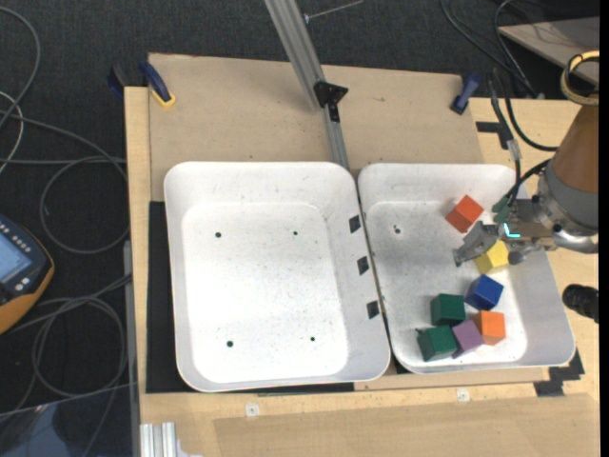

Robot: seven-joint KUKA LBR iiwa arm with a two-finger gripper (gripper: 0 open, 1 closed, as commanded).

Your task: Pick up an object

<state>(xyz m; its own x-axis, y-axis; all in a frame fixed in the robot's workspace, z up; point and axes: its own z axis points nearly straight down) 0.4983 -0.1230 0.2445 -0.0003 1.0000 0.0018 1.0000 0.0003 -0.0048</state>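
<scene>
Several small cubes lie in the right bin [409, 198]. An orange-red cube [464, 212] sits apart near the bin's back. A yellow cube [496, 256] lies right under my gripper [489, 243], which hangs low over the bin's right side and partly covers it. Just in front of the yellow cube is a blue cube [485, 291]. A green cube [447, 307], a darker green cube [438, 342], a purple cube [467, 335] and a small orange cube [492, 326] cluster at the front right corner.
The left bin [257, 274] stands beside the right one, with black clips [363, 264] along the shared rim. A slanted metal bar [304, 55] rises from the back of the bench. Cables lie on the floor at the left.
</scene>
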